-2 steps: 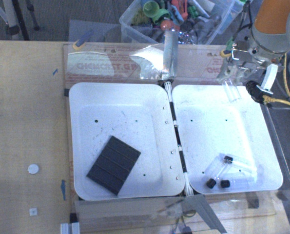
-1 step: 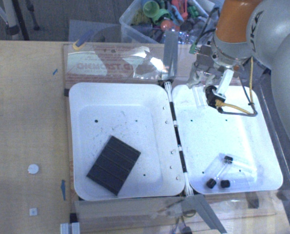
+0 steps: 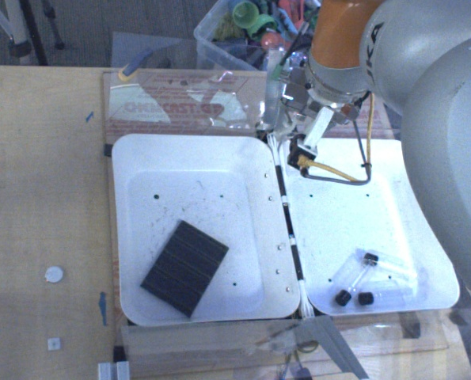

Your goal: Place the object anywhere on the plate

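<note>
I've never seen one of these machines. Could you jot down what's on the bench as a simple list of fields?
arm: grey robot arm with orange band, reaching in from the right over the bins' far edge
left bin: shallow white bin holding a flat dark ribbed rectangular plate, lying askew
right bin: shallow white bin holding a small clear plastic object with black caps, near its front
behind: clear tub of colourful toys
</note>
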